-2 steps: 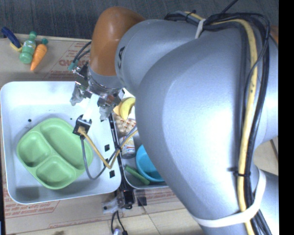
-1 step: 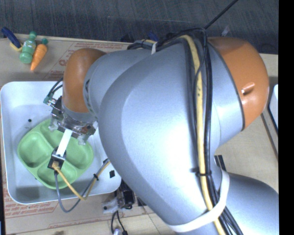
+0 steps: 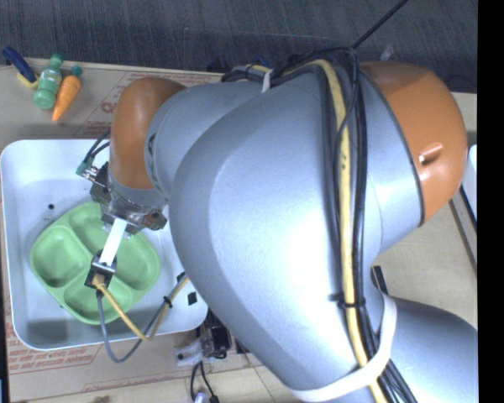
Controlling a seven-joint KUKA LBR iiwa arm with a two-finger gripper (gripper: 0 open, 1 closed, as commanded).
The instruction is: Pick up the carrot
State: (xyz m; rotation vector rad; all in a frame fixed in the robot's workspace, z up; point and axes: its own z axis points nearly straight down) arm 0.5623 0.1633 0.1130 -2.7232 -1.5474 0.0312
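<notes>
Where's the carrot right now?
The carrot lies on the bench near the top left corner of the camera view. It is outside the white bin, just beyond its far edge, right beside a green object.

One carrot [image 3: 65,96], orange with a green top; one green bottle-shaped toy [image 3: 48,84] touching it; one small blue-and-yellow item [image 3: 18,64], too small to name; so three loose pieces in all on the bench; one white bin [image 3: 29,175] can be counted at the left; one green divided plate [image 3: 63,259] in it, its compartments partly covered; one grey robot arm [image 3: 277,200], with two orange sections on it.
</notes>
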